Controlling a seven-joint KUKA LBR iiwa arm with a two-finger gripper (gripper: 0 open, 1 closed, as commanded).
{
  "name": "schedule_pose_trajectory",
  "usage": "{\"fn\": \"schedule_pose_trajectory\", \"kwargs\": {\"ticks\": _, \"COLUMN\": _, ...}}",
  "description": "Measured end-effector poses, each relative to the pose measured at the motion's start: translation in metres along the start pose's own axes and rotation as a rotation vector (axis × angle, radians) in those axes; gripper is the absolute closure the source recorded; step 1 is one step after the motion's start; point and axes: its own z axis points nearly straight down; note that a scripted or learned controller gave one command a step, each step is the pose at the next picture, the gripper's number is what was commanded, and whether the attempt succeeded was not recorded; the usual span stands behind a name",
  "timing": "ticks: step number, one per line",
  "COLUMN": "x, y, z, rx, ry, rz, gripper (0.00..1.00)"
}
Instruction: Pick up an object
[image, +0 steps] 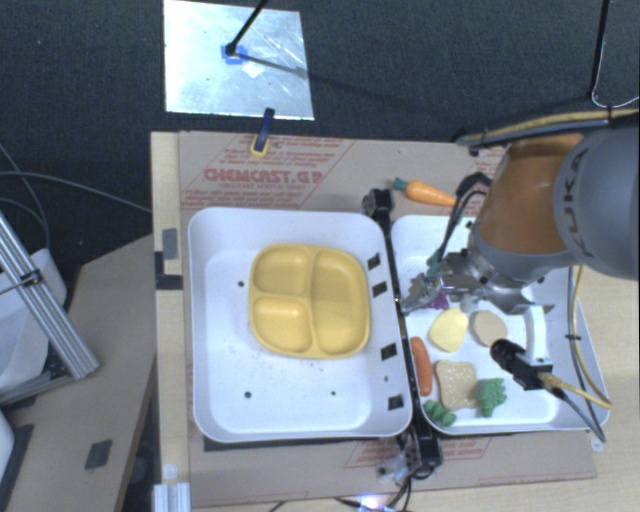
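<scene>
You see the gripper (432, 292) low in the right bin (560, 415), at its left wall; whether the fingers are wide or narrow, you cannot tell. Just right of the gripper lie a yellow lemon-like piece (449, 329) and a tan round (488, 327)

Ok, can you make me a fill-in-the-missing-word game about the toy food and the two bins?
1. The yellow plate lies in the ____ bin.
2. The carrot lies outside the bins, on the ____.
3. The plate has ____ compartments.
4. The green broccoli lies in the right bin, to the right of the ____ slice.

Missing words: left; cardboard; three; bread
</scene>
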Motion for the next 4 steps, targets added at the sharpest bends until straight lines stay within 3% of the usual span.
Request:
{"fn": "schedule_pose_trajectory", "kwargs": {"ticks": 1, "x": -0.006, "y": 0.004, "z": -0.013, "rx": -0.01, "ry": -0.005, "rz": 0.008, "gripper": 1.0}}
{"fn": "schedule_pose_trajectory", "kwargs": {"ticks": 2, "x": -0.006, "y": 0.003, "z": -0.013, "rx": -0.01, "ry": -0.004, "rz": 0.008, "gripper": 0.0}}
{"fn": "schedule_pose_trajectory", "kwargs": {"ticks": 3, "x": -0.065, "y": 0.022, "z": 0.091, "rx": -0.003, "ry": -0.007, "rz": 0.015, "gripper": 0.0}}
{"fn": "schedule_pose_trajectory", "kwargs": {"ticks": 4, "x": -0.139, "y": 0.084, "z": 0.095, "rx": -0.015, "ry": -0.01, "rz": 0.013, "gripper": 0.0}}
